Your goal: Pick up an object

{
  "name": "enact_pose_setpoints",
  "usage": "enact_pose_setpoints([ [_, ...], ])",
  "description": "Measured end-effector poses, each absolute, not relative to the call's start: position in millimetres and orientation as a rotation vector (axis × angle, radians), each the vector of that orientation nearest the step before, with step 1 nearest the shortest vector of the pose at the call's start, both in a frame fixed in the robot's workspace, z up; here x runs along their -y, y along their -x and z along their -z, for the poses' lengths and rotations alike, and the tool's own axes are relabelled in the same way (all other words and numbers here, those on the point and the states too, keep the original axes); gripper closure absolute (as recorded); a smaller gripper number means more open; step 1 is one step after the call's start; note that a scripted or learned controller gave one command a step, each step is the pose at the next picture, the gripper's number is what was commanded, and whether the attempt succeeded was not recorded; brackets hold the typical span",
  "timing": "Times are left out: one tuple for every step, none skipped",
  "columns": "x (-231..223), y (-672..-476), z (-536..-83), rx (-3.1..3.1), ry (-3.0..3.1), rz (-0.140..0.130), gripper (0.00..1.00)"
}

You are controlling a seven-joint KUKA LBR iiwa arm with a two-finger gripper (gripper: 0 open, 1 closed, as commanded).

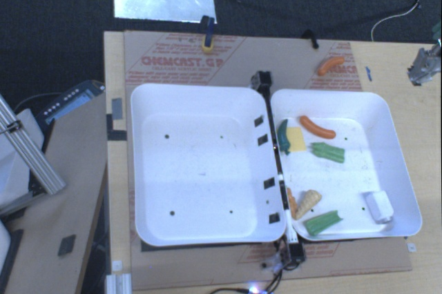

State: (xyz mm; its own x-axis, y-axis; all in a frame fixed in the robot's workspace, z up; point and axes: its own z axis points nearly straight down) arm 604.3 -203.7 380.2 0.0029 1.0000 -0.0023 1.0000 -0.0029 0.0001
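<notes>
Nearest the camera, a green pod [322, 221] lies at 6 o'clock in the right bin [397, 141], beside a cone [309, 201] and a white block [378, 206]; an orange sausage [317, 126], yellow block [295, 139] and green pepper [327, 152] lie toward 12. Another sausage [331, 65] rests on the bench [290, 54] beyond. At 3 o'clock, off the bins, sits the gripper [423, 69]; its grip cannot be told.

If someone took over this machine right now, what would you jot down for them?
Gripper: off at the bench's right edge, outside the bins, holding nothing visible.
Right bin: orange sausage, yellow block, two green vegetables, a cone-shaped piece and a white block.
A second orange sausage lies on the board behind the bins.
Done: nothing picked yet.
Left: reach into the right bin and lift one item.
</notes>
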Motion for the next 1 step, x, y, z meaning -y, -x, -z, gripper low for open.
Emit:
enact_pose_setpoints([
  [205.1, -662.3, -379.2, -2.224, -2.211, -0.003, 1.00],
])
